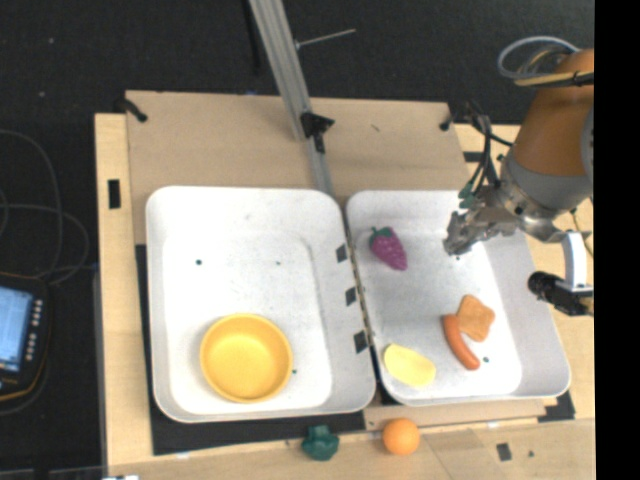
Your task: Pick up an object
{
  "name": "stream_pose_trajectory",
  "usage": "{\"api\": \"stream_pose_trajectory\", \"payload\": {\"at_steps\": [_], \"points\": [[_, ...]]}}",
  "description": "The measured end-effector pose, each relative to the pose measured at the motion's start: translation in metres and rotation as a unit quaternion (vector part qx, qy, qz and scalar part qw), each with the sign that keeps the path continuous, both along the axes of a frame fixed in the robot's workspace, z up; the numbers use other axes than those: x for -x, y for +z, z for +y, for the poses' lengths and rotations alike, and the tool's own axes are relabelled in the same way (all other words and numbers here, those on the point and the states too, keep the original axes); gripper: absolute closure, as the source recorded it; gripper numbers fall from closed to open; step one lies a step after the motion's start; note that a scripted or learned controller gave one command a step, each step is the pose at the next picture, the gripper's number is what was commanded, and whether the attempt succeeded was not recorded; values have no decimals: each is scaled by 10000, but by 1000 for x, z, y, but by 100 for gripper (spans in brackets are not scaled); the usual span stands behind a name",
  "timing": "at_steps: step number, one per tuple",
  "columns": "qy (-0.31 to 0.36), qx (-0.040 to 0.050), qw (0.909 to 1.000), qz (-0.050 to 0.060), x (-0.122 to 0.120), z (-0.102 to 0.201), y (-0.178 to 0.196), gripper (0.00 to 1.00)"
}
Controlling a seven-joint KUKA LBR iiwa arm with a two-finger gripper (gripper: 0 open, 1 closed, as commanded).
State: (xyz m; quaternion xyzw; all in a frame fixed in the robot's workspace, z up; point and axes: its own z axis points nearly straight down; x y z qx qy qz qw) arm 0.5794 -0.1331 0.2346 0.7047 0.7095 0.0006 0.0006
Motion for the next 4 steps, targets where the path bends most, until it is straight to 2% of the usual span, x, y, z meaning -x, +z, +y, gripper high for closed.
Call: {"api": "stream_pose_trajectory", "payload": {"at_steps": [2, 3, 4], "points": [[6, -8, 10000, 0, -17, 108, 19, 100], [0, -3, 10000, 4, -32, 161, 6, 100], [7, -10, 10000, -2, -45, 218, 13, 100]]}}
